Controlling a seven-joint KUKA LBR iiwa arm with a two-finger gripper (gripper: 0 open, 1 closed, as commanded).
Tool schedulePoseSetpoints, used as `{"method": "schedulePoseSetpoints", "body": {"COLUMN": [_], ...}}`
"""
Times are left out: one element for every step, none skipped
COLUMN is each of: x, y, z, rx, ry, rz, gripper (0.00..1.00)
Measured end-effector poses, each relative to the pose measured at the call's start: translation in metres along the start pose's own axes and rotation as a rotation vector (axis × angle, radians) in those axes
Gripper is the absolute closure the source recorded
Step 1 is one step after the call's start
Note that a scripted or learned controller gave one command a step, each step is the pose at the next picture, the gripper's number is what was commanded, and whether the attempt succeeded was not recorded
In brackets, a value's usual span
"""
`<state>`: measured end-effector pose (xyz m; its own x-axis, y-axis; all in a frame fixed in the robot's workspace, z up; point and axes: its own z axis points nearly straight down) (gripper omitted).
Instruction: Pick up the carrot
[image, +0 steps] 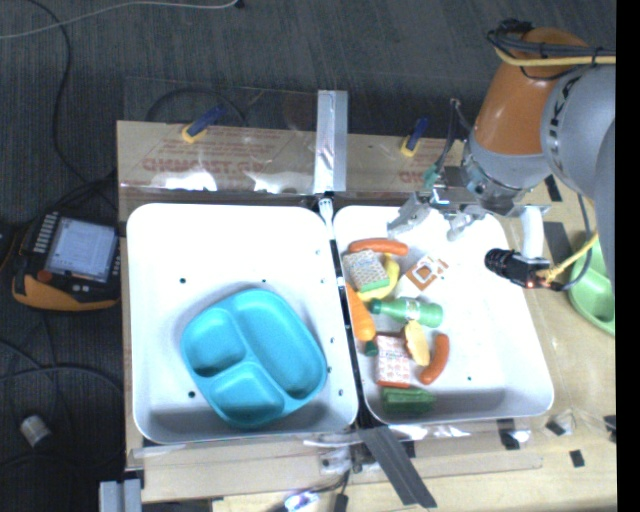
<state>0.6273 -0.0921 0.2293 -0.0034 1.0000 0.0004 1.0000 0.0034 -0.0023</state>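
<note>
Hovering tool (437, 212) near right bin's far edge, carrot (360, 315) w/ toy food.

We are seeing an orange carrot (361, 312), a turquoise tray (254, 356), and two white bins (160, 240).

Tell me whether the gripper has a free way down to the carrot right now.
Probably yes, but tight. The carrot lies uncovered against the right bin's left wall, with the green bottle close beside it. The gripper hovers over the bin's far edge.
</note>
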Motion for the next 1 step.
{"method": "schedulePoseSetpoints", "body": {"x": [0.0116], "y": [0.0225], "z": [0.0463], "rx": [0.001], "ry": [-0.003], "rz": [-0.036], "gripper": [0.00]}}
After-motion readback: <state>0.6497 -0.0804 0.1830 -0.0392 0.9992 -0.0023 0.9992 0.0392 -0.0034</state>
